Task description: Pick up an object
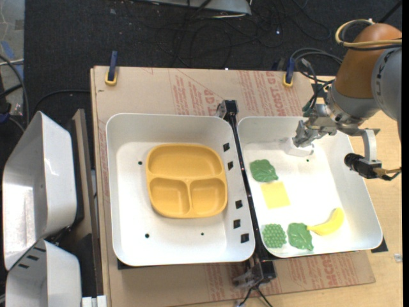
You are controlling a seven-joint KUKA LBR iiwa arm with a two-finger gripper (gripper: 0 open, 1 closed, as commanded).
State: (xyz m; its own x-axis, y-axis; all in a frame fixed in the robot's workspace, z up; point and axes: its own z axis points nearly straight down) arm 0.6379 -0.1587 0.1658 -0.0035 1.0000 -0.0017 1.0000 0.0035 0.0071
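The right bin (358, 197) holds a green leafy piece (262, 170), a yellow square slice (276, 195), a green bumpy cluster (274, 235), another green leafy piece (300, 235) and a yellow banana (328, 222). My gripper (302, 144) hangs over the bin's far part, above and to the right of the upper leafy piece, well apart from all the items. Nothing shows between its tips.
The left bin (124, 190) holds a yellow three-compartment tray (187, 180). A black divider strip (239, 178) runs between the bins. Grey-white boxes (35, 184) stand off the bench at the left. Cables lie on the dark floor behind.
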